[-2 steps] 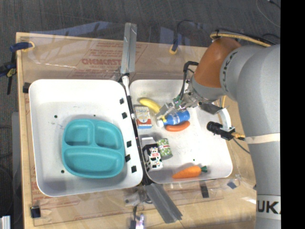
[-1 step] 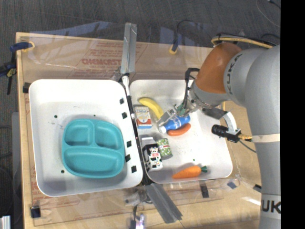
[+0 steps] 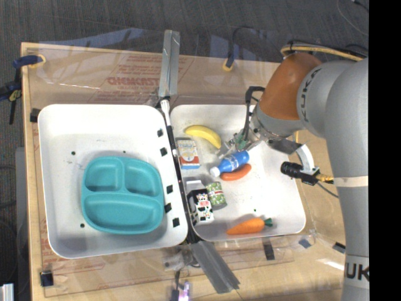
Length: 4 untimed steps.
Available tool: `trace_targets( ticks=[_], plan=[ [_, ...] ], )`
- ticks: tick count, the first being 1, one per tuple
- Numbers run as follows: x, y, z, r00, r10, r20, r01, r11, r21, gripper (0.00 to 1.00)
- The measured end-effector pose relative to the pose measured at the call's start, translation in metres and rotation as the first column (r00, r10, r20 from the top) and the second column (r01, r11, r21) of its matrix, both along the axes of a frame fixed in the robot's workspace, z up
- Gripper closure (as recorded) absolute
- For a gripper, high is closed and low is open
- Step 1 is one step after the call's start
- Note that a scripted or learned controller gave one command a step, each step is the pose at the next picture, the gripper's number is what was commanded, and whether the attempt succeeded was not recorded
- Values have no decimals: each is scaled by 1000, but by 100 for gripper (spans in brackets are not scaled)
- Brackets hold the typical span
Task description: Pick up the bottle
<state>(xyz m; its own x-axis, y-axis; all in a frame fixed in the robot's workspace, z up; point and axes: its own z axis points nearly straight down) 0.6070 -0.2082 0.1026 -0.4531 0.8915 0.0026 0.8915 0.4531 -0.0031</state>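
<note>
The bottle (image 3: 234,162) is small and blue with a white cap, and it lies on its side in the right bin (image 3: 282,199), cap pointing to the lower left. My gripper (image 3: 240,142) is low in the bin, right at the bottle's upper-right end, between it and the banana (image 3: 203,135). The wrist and the orange band above it hide how the gripper meets the bottle. The bottle still rests on the bin floor.
A red sausage-shaped toy (image 3: 237,174) lies against the bottle's lower side. A small carton (image 3: 187,153), a green box (image 3: 216,195), a cow-print box (image 3: 202,207) and a carrot (image 3: 248,226) share the right bin. The left bin (image 3: 56,137) holds a teal divided tray (image 3: 122,194).
</note>
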Motion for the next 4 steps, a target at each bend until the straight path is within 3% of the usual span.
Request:
trace_targets(
  ticks=[1, 2, 3, 4],
  plan=[
    [-23, 11, 81, 999, -44, 4, 44, 999, -2, 100],
    [-100, 66, 8, 999, -41, 24, 41, 999, -6, 100],
    [-64, 143, 89, 922, -388, 3, 388, 922, -1, 100],
    [-84, 109, 204, 862, -506, 4, 506, 862, -1, 100]
  ],
)
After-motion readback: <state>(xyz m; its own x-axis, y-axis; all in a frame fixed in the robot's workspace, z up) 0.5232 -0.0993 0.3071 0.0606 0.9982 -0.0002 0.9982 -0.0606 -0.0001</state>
